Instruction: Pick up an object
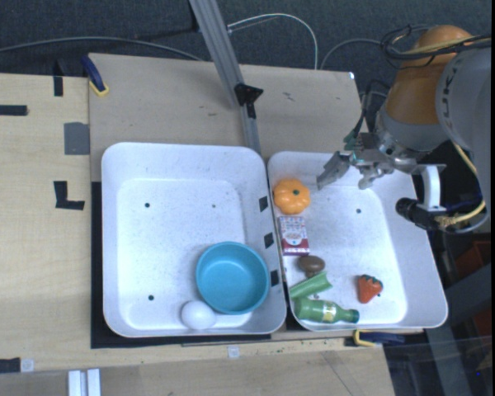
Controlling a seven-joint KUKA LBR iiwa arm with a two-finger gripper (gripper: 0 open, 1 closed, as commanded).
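Camera view: in the right bin [421,291], a small orange pumpkin [291,196] sits near the upper left corner. Below it lies a red-and-white carton [294,236], then a brown oval piece [312,264], a green cylinder [309,286] and a green bottle [326,311] on its side along the bottom wall. A red strawberry [369,287] rests to the right of these. The claw [346,174] hangs over the bin's upper part, right of the pumpkin and apart from it, its fingers spread wide with nothing between them. The left bin [115,221] holds a blue bowl [231,276] and, touching it, a white ball [198,313]. Both bins rest on the desk [165,97].
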